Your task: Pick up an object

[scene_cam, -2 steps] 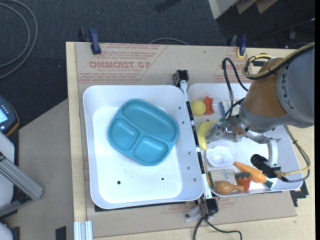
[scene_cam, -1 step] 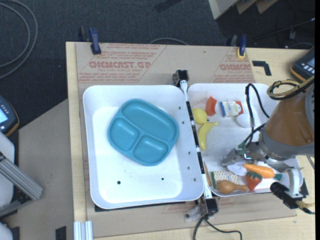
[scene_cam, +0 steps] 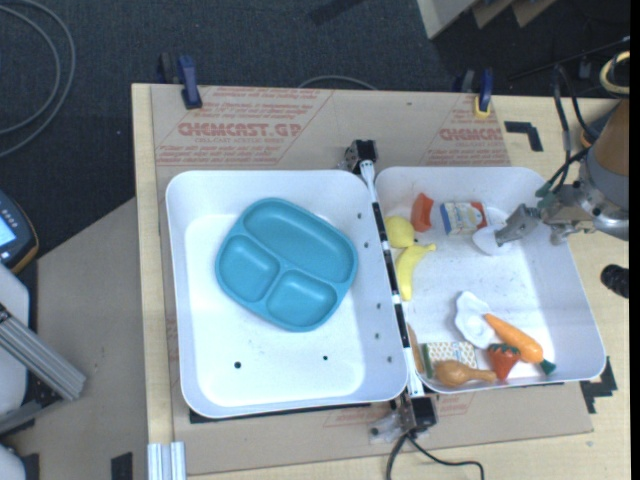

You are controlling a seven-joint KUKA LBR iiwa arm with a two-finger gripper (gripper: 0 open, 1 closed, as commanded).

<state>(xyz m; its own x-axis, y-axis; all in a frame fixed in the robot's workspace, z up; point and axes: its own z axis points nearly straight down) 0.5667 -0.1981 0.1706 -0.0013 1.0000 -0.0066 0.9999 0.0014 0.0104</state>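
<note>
Your claw (scene_cam: 512, 226) hangs low at the upper right of the right bin (scene_cam: 578, 298); whether its tips are spread or pressed together you cannot tell, and nothing shows between them. Just beside its tip lies a small white piece (scene_cam: 485, 240), with a small carton (scene_cam: 462, 216) a little further off. That white piece looks the nearest pick: come straight down over it and centre before you close. Below the claw lie a carrot (scene_cam: 515, 336) and crumpled white thing (scene_cam: 470, 316). The arm is cut off at the edge.

Blue clamps (scene_cam: 187, 76) on bench edge (scene_cam: 300, 103)
</note>
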